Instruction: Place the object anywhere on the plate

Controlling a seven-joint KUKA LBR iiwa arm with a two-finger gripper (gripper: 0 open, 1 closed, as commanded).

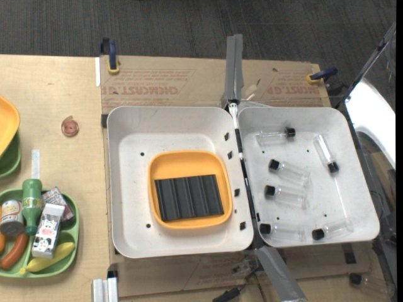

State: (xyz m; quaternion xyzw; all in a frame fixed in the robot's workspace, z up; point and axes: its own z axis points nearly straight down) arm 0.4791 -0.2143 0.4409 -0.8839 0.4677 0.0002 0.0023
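Nearest the camera, a clear vial with a black cap (pixel 332 229) lies at five o'clock in the right bin (pixel 352 168), among five other vials (pixel 286 194). At nine o'clock from them, the orange plate (pixel 189 162) sits in the left bin (pixel 126 168), carrying a dark ribbed block (pixel 189 197). The desk (pixel 56 93) spreads beyond.

Dark grey carpet floor (pixel 189 14) across top of frame; light wooden bench (pixel 50 93) at left; cardboard sheet (pixel 189 83) upper centre.

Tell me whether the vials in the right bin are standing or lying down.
Lying down. Each clear vial shows its full length along the right bin floor, black caps pointing sideways; none stands upright.
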